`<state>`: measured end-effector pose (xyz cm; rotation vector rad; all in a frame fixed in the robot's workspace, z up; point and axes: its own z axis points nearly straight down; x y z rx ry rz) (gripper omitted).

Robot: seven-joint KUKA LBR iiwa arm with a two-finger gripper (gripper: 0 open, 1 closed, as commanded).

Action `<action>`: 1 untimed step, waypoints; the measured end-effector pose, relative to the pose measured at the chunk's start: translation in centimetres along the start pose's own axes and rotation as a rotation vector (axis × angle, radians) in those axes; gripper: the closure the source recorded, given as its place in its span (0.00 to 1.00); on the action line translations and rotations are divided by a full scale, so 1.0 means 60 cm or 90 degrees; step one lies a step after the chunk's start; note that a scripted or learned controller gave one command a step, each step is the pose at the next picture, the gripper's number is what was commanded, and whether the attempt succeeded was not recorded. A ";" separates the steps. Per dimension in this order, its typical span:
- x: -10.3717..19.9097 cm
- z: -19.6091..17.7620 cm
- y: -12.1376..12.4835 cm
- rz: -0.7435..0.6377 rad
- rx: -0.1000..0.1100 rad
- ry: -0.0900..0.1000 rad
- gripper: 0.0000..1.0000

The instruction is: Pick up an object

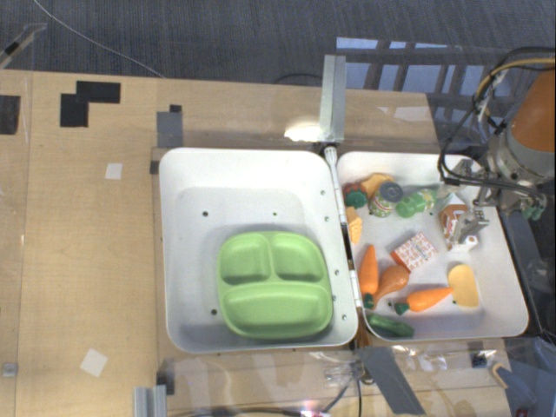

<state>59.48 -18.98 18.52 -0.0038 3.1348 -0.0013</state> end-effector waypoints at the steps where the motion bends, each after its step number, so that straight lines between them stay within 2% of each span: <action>1: -0.038 0.105 0.030 -0.089 0.003 -0.014 0.00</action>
